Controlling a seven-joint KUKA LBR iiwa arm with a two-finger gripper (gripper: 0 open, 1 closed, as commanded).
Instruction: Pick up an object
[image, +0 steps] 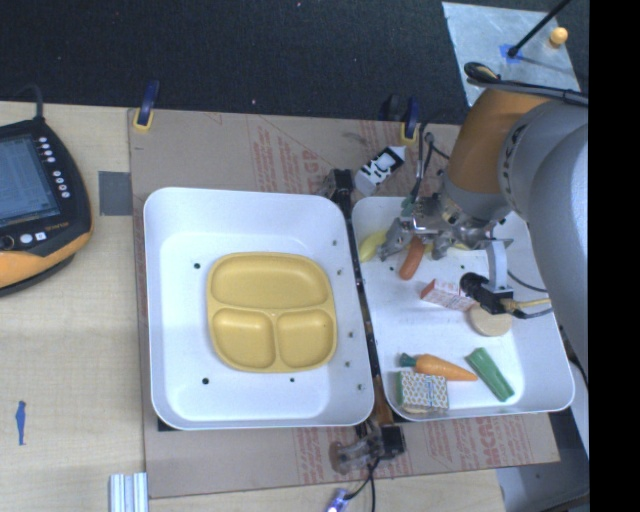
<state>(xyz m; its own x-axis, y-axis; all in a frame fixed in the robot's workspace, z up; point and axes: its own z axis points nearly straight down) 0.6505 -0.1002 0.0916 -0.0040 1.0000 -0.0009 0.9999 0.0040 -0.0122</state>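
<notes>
My gripper (416, 240) hangs low over the back left part of the right bin (540, 400), with the arm reaching in from the right. Its two fingers stand open, spread to either side of a small orange sausage (411, 260) that lies tilted on the bin floor. I cannot tell whether the fingers touch the sausage. A yellow banana-like piece (372, 246) lies just left of the gripper, by the bin's wall.
Elsewhere in the right bin lie a red-and-white packet (446, 294), a tan disc (490, 322), a carrot (445, 368), a green block (491, 373) and a patterned box (424, 392). The left bin (170, 300) holds a yellow divided plate (272, 310). A control pendant (30, 200) sits far left.
</notes>
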